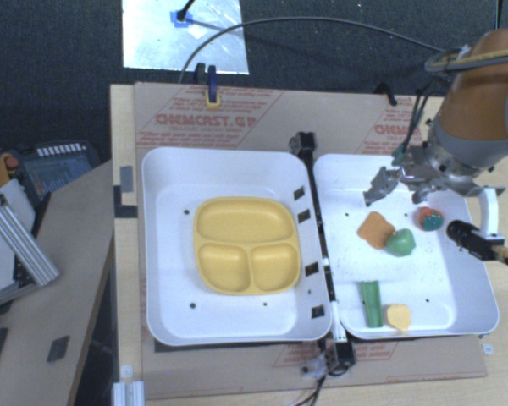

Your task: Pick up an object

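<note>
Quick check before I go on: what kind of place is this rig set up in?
Most likely a robotics lab bench for pick tests, not a kitchen. Two white bins sit on a board, holding a yellow divided tray and small toy-like items such as the orange piece, with the gripper above and cables around.

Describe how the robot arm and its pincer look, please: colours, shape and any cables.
The arm is bulky and rounded, with an orange band over a grey wrist section. Thin dark cables run beside it. The pincer is small, grey metal, with slim fingers. A white bracket and a black cylindrical part sit beside the wrist.
</note>
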`<state>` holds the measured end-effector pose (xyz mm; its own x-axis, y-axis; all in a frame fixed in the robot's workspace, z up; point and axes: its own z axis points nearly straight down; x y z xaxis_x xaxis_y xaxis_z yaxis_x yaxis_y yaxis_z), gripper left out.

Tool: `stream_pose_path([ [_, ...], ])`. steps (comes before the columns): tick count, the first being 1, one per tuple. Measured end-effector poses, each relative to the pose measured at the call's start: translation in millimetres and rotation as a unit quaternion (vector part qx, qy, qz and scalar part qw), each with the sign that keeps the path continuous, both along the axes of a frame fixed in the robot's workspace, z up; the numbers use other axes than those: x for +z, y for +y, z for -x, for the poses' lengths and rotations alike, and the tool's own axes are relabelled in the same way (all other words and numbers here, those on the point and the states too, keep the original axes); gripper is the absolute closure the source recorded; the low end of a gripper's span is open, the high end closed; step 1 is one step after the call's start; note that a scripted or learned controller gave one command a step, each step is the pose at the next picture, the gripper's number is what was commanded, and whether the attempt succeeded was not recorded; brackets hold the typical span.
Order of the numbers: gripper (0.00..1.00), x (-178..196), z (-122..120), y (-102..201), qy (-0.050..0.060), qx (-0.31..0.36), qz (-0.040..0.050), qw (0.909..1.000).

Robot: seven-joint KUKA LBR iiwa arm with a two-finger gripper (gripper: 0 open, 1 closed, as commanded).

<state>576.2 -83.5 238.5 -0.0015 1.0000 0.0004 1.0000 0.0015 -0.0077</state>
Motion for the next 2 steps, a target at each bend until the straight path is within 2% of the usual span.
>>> stream_pose_path([
  [1, 0.0, 4.6, -2.0, 0.0, -0.005, 0.001, 0.0005, 1.0],
  [2, 0.0, -48.4, -3.7, 10.4, -0.002, 0.001, -0.0001, 1.0],
])
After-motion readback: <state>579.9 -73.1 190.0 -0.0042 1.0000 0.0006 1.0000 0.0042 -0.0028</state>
